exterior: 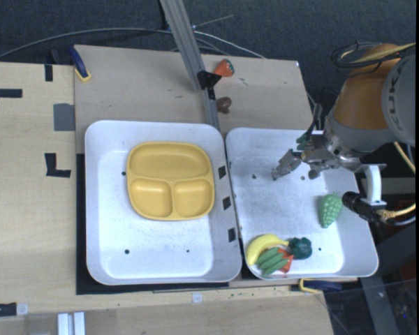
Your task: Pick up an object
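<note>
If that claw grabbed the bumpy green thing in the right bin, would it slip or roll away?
Possibly. The bumpy green thing looks rounded and tapered, so it may roll or squirt sideways when pinched. It seems like a small toy, probably light. Its knobbly surface might give the gripper some hold.

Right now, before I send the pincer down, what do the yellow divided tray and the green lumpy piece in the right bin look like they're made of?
Yellow divided tray: looks like moulded plastic with a matte finish, judging by its even colour, rounded compartment edges and lack of sharp glare.
Green lumpy piece: probably toy-food plastic or rubber, with a bumpy, dull surface; too small to tell whether it is hard or soft.
</note>
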Action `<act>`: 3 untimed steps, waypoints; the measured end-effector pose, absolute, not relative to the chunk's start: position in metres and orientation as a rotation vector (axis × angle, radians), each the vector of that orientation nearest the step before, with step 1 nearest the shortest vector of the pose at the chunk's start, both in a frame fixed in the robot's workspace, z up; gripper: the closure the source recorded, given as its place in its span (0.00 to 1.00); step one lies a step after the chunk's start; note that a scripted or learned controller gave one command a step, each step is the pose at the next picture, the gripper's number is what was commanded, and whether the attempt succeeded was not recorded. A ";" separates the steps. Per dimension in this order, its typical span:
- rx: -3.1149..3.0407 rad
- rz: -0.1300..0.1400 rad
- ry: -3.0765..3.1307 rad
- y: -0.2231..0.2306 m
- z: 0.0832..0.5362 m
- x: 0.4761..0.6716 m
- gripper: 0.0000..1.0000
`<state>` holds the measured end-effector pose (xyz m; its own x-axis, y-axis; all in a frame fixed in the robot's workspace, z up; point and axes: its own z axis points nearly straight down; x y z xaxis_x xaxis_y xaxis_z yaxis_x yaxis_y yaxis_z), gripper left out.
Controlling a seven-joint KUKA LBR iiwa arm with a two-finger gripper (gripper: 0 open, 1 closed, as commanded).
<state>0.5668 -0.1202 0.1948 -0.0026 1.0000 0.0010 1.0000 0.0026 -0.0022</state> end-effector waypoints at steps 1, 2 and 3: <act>-2.217 0.001 -2.223 -0.120 0.195 0.567 0.00; -2.217 0.008 -2.220 -0.128 0.142 0.571 0.00; -2.219 0.004 -2.223 -0.127 0.089 0.571 0.00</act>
